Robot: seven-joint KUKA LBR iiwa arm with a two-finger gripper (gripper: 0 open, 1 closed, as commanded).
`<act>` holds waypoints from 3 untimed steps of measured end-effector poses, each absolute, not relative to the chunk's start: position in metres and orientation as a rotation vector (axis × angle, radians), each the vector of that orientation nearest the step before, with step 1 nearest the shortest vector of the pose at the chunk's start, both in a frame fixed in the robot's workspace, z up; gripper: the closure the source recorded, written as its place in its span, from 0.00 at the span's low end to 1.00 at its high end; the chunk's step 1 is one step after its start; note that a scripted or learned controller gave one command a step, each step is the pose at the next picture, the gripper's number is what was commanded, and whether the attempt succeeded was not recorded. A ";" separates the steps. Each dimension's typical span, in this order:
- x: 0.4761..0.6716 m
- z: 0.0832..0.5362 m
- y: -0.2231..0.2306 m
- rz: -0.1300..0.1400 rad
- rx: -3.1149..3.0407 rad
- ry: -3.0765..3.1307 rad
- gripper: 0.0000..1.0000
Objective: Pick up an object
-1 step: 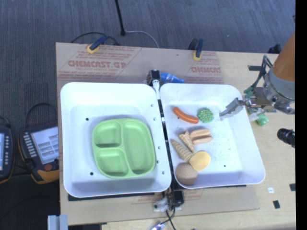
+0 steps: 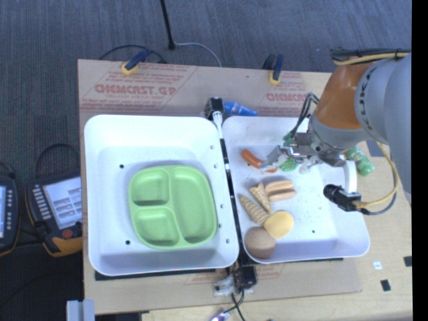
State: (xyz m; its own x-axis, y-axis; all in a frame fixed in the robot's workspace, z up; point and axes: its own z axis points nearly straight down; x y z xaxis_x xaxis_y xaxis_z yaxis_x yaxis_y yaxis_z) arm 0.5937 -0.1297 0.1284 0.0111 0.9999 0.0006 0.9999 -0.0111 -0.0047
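Two white bins sit side by side on the desk [image 2: 134, 92]. The left bin [image 2: 107, 146] holds a green tray [image 2: 172, 204] with three compartments. The right bin [image 2: 334, 239] holds the food pieces, and everything below is placed relative to its hot dog [image 2: 281, 190], which lies near the bin's middle. Just left of the hot dog lie two ridged tan pieces [image 2: 254, 203]. Just below it is a yellow lump [image 2: 279, 224], and touching that lump, lower left, a brown round piece [image 2: 259, 241]. Up and left of the hot dog, apart from it, lies a carrot [image 2: 252, 158]. The gripper [image 2: 289, 160] hangs just above the hot dog, low over the bin floor; whether it is parted or closed cannot be told, and nothing is seen in it. Well right of the hot dog, by the bin's far wall, a green piece [image 2: 364, 166] shows beside the arm.
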 end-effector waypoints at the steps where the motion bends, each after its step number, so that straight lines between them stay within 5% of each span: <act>1: 0.632 0.088 -0.097 -0.003 -2.282 -2.166 0.00; 2: 0.633 0.099 -0.099 -0.005 -2.287 -2.170 1.00; 3: 0.633 0.099 -0.099 -0.004 -2.287 -2.170 0.00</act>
State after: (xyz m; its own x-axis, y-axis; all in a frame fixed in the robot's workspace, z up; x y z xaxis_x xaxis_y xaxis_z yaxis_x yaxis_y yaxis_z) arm 0.6329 -0.0986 0.0993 0.0523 0.9986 -0.0056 0.9986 -0.0522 0.0100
